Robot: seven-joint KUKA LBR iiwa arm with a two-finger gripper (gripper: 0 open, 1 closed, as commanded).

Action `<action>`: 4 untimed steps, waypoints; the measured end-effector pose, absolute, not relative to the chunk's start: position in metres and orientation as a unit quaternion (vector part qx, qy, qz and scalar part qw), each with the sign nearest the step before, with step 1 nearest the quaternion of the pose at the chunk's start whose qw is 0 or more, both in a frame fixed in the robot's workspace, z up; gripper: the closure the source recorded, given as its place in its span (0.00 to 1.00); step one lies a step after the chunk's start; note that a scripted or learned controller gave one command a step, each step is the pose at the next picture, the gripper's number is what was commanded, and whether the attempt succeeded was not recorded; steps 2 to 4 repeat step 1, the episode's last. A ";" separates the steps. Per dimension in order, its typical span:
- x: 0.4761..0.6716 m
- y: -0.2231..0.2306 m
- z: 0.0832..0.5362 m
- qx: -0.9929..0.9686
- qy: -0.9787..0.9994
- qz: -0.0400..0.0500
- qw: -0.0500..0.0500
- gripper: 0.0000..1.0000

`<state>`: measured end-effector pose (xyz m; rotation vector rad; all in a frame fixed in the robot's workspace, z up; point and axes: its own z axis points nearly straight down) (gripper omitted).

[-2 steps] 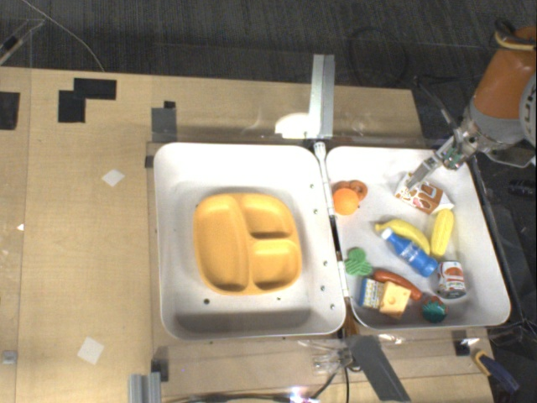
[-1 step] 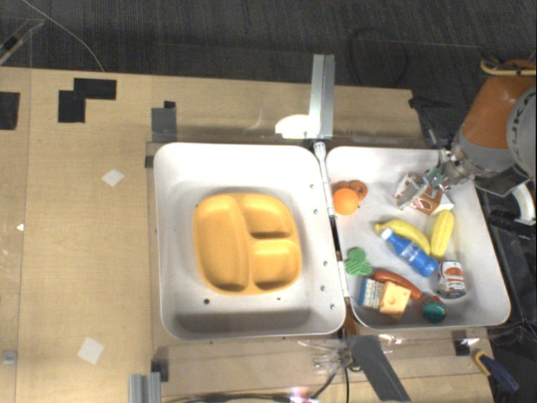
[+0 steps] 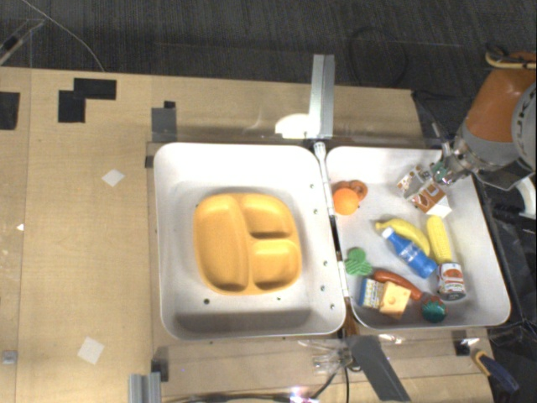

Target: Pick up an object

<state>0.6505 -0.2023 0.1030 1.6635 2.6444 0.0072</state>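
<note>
tray [image 3: 220, 246] in left bin [image 3: 168, 225]

We look down on a pale wooden bench [image 3: 75, 250] marked with black squares [image 3: 84, 97], an upright metal post [image 3: 322, 99] at its back edge, and dark grey carpet [image 3: 210, 19] beyond.

The end effector [image 3: 442, 172] hovers over what looks like a snack packet [image 3: 422, 189].
</note>
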 end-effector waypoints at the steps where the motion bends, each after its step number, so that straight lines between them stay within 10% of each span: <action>1: 0.643 -0.156 0.196 0.535 0.845 0.003 0.008 1.00; 4: 0.643 -0.156 0.196 0.535 0.845 0.003 0.008 1.00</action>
